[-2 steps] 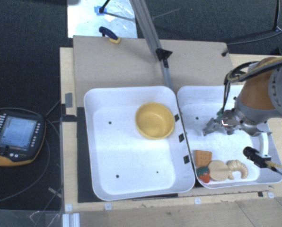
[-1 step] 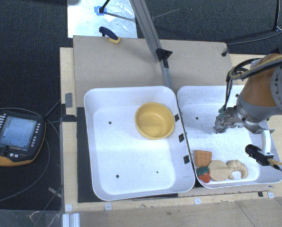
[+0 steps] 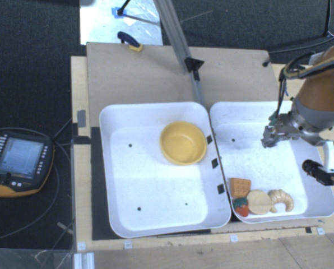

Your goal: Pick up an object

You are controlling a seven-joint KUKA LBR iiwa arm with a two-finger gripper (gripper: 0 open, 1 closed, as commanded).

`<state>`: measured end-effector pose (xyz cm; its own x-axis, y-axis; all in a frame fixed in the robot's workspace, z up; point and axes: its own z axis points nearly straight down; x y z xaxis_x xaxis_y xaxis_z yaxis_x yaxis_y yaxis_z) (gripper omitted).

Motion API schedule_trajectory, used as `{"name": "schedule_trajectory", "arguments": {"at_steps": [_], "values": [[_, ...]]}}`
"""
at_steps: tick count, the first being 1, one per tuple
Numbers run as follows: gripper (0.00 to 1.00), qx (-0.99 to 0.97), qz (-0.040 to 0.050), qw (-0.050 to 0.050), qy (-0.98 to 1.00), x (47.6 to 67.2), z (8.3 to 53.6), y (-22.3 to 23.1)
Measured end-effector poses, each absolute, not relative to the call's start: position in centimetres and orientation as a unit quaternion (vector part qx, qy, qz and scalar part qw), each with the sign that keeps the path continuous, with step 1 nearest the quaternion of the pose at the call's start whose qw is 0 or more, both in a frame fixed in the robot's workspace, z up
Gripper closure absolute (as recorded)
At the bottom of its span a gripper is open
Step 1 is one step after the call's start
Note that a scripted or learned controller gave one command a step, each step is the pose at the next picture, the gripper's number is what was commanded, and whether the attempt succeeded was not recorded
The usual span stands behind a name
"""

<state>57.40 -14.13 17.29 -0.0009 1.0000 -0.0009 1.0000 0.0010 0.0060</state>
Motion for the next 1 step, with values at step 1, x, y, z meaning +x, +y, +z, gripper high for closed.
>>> {"name": "schedule_trajectory", "arguments": {"at_steps": [1], "values": [[1.00,0.707,0.0016,0.002,0.707,57.50,22.57,-14.15]]}}
